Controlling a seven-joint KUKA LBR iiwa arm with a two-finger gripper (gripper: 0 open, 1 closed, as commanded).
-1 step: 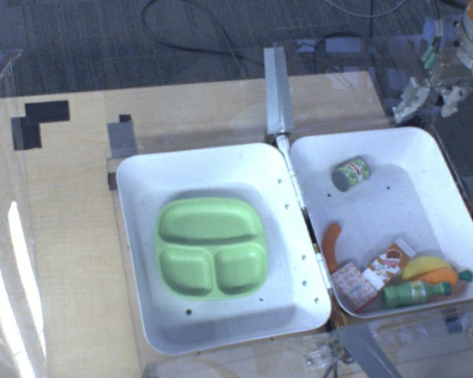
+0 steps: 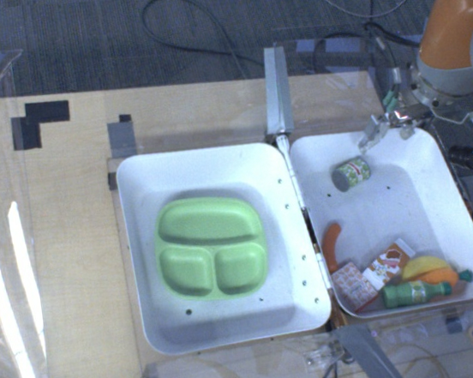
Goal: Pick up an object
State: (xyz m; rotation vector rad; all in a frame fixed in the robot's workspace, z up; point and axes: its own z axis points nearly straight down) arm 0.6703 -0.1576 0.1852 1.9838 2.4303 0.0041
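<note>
Right bin (image 2: 445,199), can (image 2: 352,172) below jaws (image 2: 378,130)

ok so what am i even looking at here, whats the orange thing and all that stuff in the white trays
You are looking down at a slant from one camera fixed above a wooden bench. The orange and grey shape at the top right is a robot arm; its gripper hangs over the far edge of the right bin. Nothing is held in it.

The left bin holds a green divided tray. The right bin holds a small can lying on its side near the gripper and, toward the near edge, an orange curved piece, two small printed packs, yellow and orange toy fruit and a green bottle.
</note>
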